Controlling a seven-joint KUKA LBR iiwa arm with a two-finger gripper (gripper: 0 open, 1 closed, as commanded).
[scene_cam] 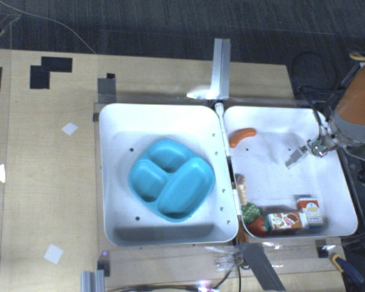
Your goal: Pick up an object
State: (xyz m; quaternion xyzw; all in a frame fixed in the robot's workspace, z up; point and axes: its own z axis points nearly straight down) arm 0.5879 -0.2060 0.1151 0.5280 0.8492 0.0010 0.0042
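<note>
The right bin [334,181] holds an orange sausage [242,136] near its back left corner. Along its front wall lie a green leafy toy [250,212], a red piece [259,225], a brown and red packet [285,221] and a small carton [309,210]. A thin brown item [239,188] rests against the left wall. My gripper [299,154] hangs over the bare middle right of this bin, reaching in from the right, with nothing seen in it. It stands well right of the sausage and behind the carton.
The left bin [115,163] bears a blue divided plate [171,179]. A metal post [221,72] rises behind the seam between the bins. The grey and orange arm [358,108] covers the right bin's back right corner. Black cables lie at the right edge.
</note>
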